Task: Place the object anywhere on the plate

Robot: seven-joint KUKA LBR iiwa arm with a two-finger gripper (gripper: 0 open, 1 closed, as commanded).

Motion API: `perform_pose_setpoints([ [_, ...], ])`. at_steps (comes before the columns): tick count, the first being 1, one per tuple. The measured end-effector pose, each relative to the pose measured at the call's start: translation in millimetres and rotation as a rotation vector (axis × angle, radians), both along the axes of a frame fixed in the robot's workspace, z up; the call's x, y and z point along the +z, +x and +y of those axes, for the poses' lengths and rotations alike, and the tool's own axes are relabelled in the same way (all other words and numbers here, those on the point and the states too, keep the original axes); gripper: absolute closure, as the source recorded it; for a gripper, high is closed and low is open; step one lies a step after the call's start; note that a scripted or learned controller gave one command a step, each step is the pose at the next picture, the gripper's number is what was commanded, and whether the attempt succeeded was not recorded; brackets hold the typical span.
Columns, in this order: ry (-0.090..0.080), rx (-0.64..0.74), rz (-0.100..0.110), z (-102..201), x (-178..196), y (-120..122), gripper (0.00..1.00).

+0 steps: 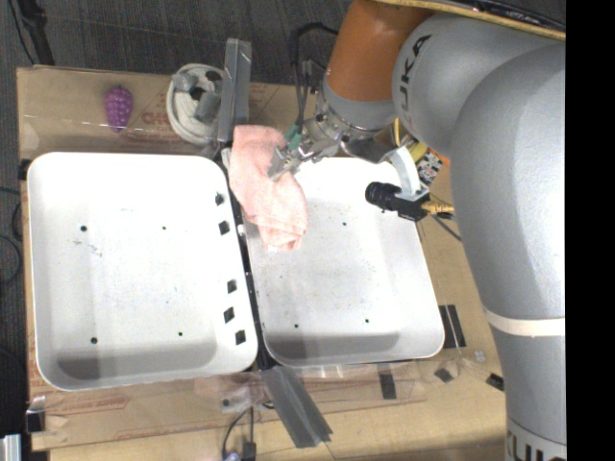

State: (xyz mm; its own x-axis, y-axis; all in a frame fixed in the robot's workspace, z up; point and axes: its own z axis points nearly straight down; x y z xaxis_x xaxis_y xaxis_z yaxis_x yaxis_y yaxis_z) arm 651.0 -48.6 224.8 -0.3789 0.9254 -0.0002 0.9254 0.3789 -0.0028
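Note:
A pink cloth [269, 188] hangs crumpled over the far left corner of the right bin [384, 296], its lower end drooping toward the bin floor near the divider. My gripper [286, 157] reaches in from the right and sits at the cloth's upper right edge. Its metal fingers [293, 152] are pinched together on a fold of the fabric. The arm's orange band [370, 46] and grey wrist rise just behind it.
The left bin [58, 257] lies beside the right one, with black clips along the shared wall. Behind the bins on the cardboard are a white round holder [184, 113] and a small purple grape bunch [118, 107]. A black fitting [389, 198] juts over the right bin.

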Motion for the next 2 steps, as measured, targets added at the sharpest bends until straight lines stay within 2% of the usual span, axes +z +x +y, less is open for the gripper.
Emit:
perform_pose_setpoints([
  [1,0.001,0.003,-0.001,1,6,0,1.0],
  [2,0.002,0.41,0.002,48,-4,-25,1.0],
])
